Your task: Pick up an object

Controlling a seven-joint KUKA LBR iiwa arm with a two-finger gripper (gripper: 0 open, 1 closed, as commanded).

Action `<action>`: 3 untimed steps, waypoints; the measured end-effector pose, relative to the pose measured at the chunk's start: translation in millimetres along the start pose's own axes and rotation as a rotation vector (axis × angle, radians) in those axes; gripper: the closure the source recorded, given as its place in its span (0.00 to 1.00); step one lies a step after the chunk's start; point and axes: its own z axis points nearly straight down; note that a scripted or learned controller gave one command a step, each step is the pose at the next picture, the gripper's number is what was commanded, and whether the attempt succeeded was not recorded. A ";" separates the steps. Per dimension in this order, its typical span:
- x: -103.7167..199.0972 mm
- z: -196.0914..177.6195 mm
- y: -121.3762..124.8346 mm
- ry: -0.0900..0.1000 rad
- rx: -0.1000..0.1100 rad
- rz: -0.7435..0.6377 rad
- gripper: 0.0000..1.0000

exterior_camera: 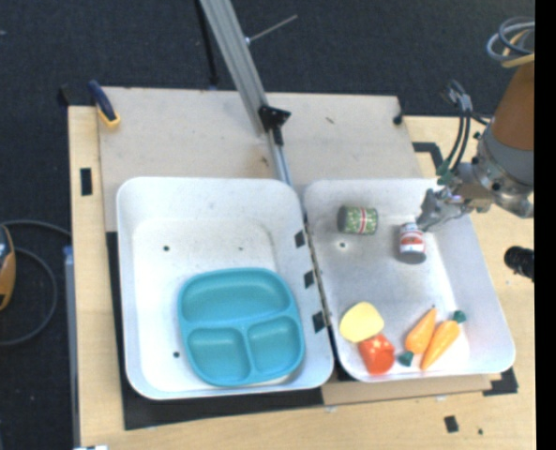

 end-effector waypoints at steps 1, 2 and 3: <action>49.2 16.4 13.7 -0.001 0.003 0.002 1.00; 106.4 15.8 36.6 0.001 0.001 0.000 1.00; 150.6 14.5 50.7 0.000 0.001 0.002 1.00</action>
